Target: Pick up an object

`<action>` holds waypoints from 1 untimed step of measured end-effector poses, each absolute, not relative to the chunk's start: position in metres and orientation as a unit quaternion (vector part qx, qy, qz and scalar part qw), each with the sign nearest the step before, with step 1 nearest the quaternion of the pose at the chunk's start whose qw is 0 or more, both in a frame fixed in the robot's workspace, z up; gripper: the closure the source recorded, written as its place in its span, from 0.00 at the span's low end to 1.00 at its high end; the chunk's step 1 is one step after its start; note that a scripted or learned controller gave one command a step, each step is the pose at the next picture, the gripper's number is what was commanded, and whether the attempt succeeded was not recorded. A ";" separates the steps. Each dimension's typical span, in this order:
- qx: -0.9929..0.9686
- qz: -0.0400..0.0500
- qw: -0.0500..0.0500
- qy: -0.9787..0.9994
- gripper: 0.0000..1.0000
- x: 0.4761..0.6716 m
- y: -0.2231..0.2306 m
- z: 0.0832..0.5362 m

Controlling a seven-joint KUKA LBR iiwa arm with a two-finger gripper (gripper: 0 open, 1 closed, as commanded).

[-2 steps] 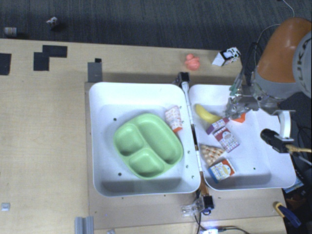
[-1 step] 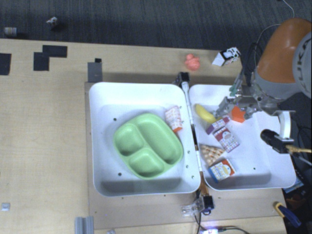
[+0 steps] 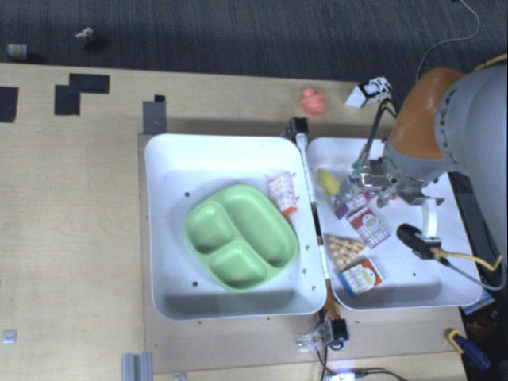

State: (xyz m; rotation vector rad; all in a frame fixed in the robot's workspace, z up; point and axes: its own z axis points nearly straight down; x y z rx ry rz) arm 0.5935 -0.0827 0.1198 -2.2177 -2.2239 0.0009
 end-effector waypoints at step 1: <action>-0.704 -0.001 -0.002 -0.710 1.00 0.596 -0.082 0.132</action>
